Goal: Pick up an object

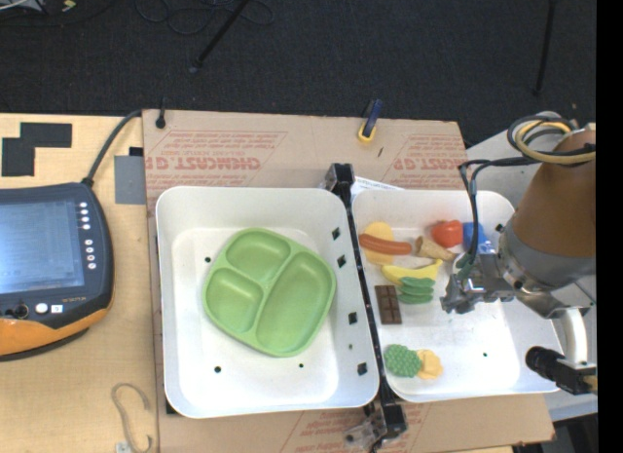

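Toy food lies scattered in the right bin (487,368), and any piece could be the one to lift; none is raised yet. Taking the green plate (271,289) as the landmark, largest things first: the left bin (185,344) lies under the plate and holds it alone. The right bin sits just beside the plate's bin, on the arm's side. The gripper (461,297) hangs low in that bin, well to the right of the plate; whether it is open or closed I cannot tell, and nothing shows in its hold.

Between the plate and the gripper lie the hot dog (386,243), the banana (413,269), a green vegetable (416,288) and a chocolate bar (387,304). Beyond them from the plate sit a red tomato (447,233) and a blue block (473,237). Nearer the front edge, a green-and-yellow piece (410,361) lies apart.

The risk I judge greatest: the pieces by the gripper are crowded and touching, so a closing grasp may nudge the vegetable or banana aside, or pinch two at once and drop both.
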Motion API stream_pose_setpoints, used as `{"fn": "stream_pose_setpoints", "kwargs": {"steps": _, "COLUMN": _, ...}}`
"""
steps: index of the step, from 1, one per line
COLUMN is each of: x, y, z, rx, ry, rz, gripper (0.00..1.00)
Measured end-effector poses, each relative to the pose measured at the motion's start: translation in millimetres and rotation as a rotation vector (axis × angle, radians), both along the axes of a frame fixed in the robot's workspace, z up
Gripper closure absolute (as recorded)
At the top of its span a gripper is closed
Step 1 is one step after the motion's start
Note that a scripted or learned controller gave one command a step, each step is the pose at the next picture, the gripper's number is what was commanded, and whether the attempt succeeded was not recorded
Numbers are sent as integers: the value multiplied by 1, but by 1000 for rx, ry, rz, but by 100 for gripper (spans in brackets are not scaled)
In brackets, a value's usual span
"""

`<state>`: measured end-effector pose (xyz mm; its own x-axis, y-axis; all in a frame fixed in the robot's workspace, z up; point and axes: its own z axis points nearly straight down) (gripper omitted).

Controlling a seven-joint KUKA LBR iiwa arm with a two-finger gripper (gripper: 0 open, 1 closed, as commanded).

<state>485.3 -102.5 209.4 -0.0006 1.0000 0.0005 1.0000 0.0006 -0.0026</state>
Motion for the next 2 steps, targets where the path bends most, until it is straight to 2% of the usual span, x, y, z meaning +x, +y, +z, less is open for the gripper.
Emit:
{"fn": "stream_pose_setpoints", "kwargs": {"steps": 1, "x": 1, "y": -1, "z": 17, "rx": 0, "ry": 1, "rz": 0, "gripper": 100}}
{"fn": "stream_pose_setpoints", "kwargs": {"steps": 2, "x": 41, "y": 34, "z": 23, "rx": 0, "ry": 2, "rz": 3, "gripper": 100}}
